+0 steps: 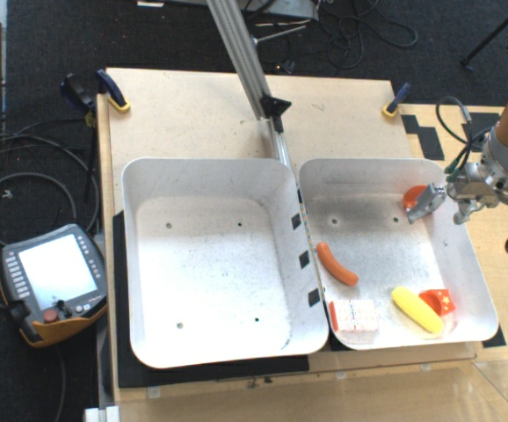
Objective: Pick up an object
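The right bin (pixel 465 262) holds several objects. An orange sausage (pixel 336 265) lies near its left wall. A white box with red print (pixel 354 316) sits at the front, and beside it a yellow banana-shaped piece (pixel 417 309) touches a small red piece (pixel 439 301). An orange-red object (pixel 413 195) rests near the bin's far right, partly hidden by one finger. My gripper (pixel 439 213) hangs over that corner, open; its left finger (pixel 425 204) is right against the orange-red object, which is not between the fingers.
The left bin (pixel 140 236) stands beside the right one, sharing a middle wall. A slanted metal pole (pixel 241 51) crosses from the back down to the bins. A teach pendant (pixel 52 280) lies on the floor at the left. Clamps mark the bench's far corners.
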Robot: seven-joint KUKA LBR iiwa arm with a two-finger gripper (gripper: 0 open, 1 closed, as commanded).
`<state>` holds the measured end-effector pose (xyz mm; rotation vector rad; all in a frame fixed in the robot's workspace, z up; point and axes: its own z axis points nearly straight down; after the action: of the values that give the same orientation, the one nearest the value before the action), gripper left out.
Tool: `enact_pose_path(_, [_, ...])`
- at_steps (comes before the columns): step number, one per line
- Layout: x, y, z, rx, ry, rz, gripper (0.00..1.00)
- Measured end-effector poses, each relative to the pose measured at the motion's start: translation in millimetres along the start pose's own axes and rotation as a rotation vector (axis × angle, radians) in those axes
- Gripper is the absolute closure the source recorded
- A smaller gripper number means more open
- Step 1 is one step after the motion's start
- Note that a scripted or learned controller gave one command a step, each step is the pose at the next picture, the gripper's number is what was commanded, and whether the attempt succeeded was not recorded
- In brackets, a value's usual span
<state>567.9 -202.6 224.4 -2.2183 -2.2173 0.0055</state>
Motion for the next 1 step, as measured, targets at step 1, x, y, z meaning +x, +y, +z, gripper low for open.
enact_pose_path(1, [-1.8,-1.2,64.4,0.001,0.001,0.001,0.00])
